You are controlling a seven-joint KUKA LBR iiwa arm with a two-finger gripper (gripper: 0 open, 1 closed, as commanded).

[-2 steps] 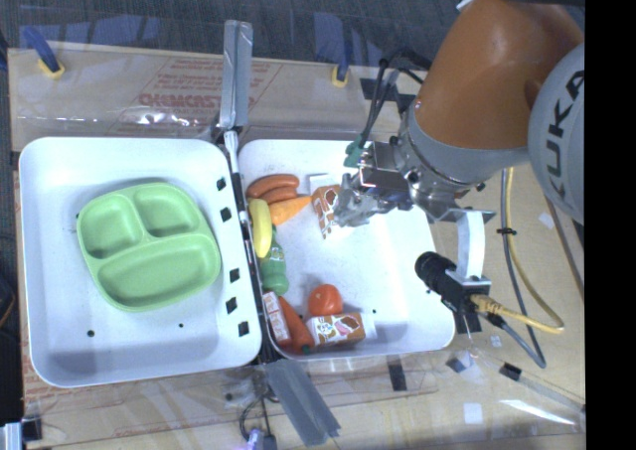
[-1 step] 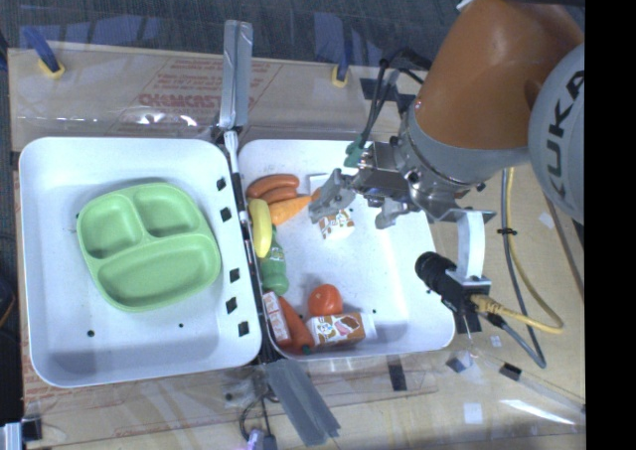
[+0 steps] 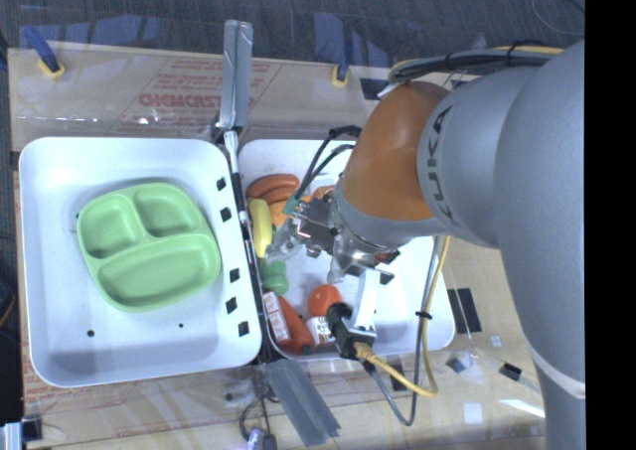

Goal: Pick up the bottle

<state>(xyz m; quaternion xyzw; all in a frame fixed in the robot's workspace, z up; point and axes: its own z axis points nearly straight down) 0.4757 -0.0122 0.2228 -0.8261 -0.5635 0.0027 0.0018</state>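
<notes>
Two white bins sit side by side on the surface (image 3: 119,105). Left bin (image 3: 60,339) holds a green tray (image 3: 149,244). Bottle (image 3: 290,324) lies in the right bin (image 3: 437,329), near the arm's jaws (image 3: 320,239); whether they're apart, I cannot tell.

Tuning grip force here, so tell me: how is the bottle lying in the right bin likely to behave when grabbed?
The bottle lies on its side against the right bin's left wall, so it may roll or slide rather than tip. It looks like small rigid plastic, probably light. The toy food crowded beside it could get nudged as well.
</notes>
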